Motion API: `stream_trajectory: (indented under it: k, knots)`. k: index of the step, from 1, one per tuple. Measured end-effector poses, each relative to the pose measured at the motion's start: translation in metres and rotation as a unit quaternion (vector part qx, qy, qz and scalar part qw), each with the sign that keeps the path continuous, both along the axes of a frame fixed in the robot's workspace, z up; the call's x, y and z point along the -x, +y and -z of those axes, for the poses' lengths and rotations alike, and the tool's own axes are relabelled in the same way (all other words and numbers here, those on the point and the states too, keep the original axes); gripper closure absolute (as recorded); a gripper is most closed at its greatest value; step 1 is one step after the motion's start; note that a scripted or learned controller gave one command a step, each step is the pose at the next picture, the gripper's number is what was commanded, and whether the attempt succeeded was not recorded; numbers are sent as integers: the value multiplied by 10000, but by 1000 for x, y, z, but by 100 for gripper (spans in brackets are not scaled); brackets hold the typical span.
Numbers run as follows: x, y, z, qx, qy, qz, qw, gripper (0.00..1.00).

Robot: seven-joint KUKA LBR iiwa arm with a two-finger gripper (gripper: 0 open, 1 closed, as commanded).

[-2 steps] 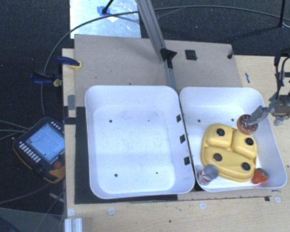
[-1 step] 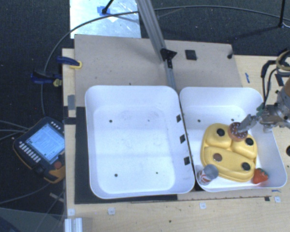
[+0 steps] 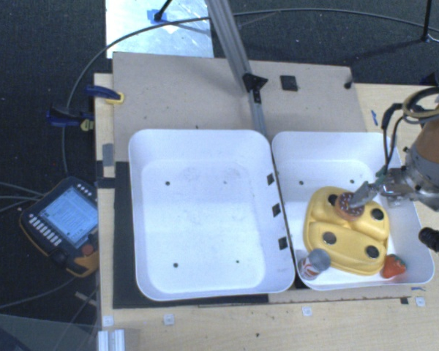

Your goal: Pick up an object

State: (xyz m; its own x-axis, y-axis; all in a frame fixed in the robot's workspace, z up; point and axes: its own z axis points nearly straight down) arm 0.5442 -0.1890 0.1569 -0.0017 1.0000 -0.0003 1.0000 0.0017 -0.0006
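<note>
you see the gripper [image 3: 356, 198] over the stiff yellow plastic tray with holes [image 3: 347, 232]; its smooth top looks slippery, better take the rim; the jaws' state i cannot tell.

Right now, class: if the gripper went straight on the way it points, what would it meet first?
The gripper points down and to the view's left, at the small reddish-brown object lying on the yellow tray. It would probably meet that object first, then the tray, though depth is hard to judge from above.

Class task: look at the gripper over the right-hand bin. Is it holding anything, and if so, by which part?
It cannot be told. The gripper is low over the yellow tray, at a small brown round object on it, but nothing shows clearly between its tips.
</note>
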Motion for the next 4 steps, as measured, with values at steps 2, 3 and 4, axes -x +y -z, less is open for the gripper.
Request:
stream_trajectory:
  k: [2, 3, 4]
  knots:
    - [-4, 7, 20, 1, -55, -3, 10000, 100]
    - [-1, 10, -43, 9, -36, -17, 10000, 100]
    - [-6, 18, -90, 7, -37, -26, 10000, 100]
